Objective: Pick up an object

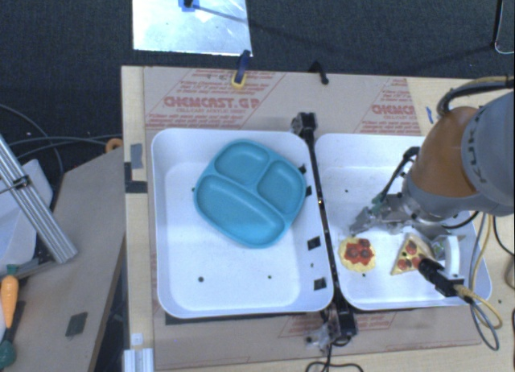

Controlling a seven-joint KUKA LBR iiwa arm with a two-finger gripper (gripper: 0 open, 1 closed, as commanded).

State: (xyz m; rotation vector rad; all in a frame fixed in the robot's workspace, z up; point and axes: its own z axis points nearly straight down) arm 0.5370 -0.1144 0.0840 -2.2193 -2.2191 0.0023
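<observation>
Scanning L to R: blue divided plate (251, 193) lies in L bin (173, 225); round pizza toy (358, 254) and pizza slice (409, 256) lie in R bin (346, 157). Claw (385, 216) hovers just above-right of round toy; finger state: cannot tell.

The arm (471, 149) runs off the right edge and covers much of the right bin's (354, 153) far side. The end effector (385, 216) is too blurred to read its fingers.
</observation>
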